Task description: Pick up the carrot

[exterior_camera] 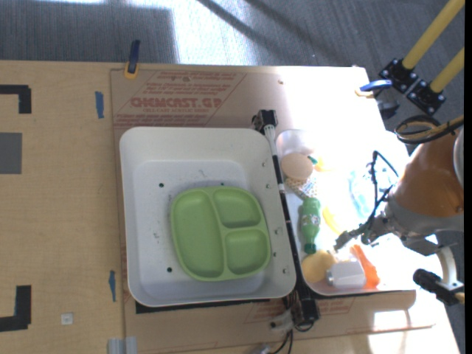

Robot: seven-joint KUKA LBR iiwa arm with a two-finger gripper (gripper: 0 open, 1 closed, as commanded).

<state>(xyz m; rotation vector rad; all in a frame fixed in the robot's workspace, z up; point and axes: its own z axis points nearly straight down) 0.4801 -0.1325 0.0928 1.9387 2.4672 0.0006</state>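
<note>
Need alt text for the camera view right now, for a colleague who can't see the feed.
The gripper hangs low over the right bin, just above the orange carrot lying near the bin's front edge beside a white block and a yellow fruit. A green bottle lies farther back. The left bin holds a green divided plate.

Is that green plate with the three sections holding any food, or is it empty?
Empty. The green three-section plastic plate lies flat in the left white bin, and all three compartments show bare green.

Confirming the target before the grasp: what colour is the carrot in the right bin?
Orange. The carrot shows in the camera view, lying by the bin's near edge.
</note>
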